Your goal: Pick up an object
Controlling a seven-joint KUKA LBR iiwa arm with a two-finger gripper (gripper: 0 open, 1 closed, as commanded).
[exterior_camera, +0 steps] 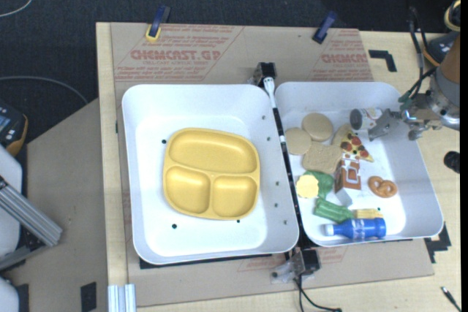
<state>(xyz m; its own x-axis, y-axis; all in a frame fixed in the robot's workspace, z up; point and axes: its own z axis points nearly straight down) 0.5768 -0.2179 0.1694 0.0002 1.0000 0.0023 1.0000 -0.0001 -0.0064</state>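
Note:
The right bin (420,157) holds several toy foods. Two tan round cookies (317,126) lie at its back left above a tan bread slice (319,157). A pizza slice (356,147) and a brown-and-white block (349,176) lie mid-bin. A pretzel (382,187) sits to the right. A yellow piece (308,186), a green vegetable (333,210) and a blue bottle (358,229) lie toward the front. My gripper (371,122) hangs over the back of this bin, just right of the cookies and above the pizza slice. Nothing shows in its grasp.
The left bin (142,157) holds a yellow divided plate (212,173). The arm (437,106) comes in over the right bin's back right corner. Blue clamps (156,22) hold the cardboard sheet at the back of the bench.

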